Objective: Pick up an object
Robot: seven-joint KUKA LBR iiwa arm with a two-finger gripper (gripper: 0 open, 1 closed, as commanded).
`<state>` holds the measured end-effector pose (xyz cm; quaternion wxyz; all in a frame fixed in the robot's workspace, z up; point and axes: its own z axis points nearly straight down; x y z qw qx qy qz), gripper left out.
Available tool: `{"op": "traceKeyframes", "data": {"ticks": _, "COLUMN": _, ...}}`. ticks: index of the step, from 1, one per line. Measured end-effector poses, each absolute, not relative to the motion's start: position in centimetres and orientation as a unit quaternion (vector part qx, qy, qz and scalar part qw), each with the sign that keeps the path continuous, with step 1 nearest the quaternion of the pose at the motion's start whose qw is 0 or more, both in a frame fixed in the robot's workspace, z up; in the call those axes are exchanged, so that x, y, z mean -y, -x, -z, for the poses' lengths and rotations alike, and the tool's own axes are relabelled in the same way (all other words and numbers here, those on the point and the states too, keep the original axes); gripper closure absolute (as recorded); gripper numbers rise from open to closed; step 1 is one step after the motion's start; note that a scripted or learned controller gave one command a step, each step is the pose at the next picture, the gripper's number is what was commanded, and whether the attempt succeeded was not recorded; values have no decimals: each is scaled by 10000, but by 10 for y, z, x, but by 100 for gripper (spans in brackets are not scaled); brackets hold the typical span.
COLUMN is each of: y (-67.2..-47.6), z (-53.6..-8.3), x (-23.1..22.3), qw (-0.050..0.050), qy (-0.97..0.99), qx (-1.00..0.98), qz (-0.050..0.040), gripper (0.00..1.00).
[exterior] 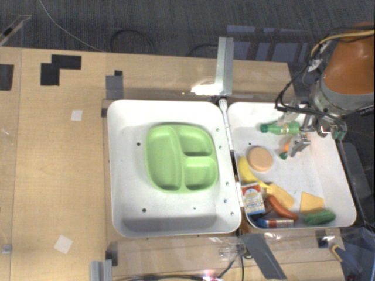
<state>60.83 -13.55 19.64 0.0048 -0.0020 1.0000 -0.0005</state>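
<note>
gripper (297,138) hovers in right bin (345,180) beside green bottle (280,129).

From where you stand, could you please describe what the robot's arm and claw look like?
The arm is bulky and rounded, with a broad orange band above a grey wrist section. Black cables loop beside it on the left. The claw is small, grey metal, with thin fingers.

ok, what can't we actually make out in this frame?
- Gripper: too small and dark in the camera view to read its state or whether it touches the green bottle.
- Arm: cut off by the right edge.
- Pile in the right bin, near corner: the carton and red item overlap; labels too small.
- Green tray: compartment contents unclear under glare.
</note>
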Motion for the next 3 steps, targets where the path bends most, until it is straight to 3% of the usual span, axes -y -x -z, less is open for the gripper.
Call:
{"op": "traceKeyframes", "data": {"ticks": 1, "y": -636, "z": -103, "x": 149, "qw": 101, "qy": -326, "qx": -9994, "qz": 11, "gripper": 0}}
{"op": "traceKeyframes", "data": {"ticks": 2, "y": -638, "z": -114, "x": 147, "qw": 124, "qy": -295, "qx": -9995, "qz": 13, "gripper": 100}}
{"op": "traceKeyframes", "data": {"ticks": 3, "y": -652, "z": -258, "x": 134, "qw": 133, "qy": -434, "qx": -9990, "qz": 12, "gripper": 100}}
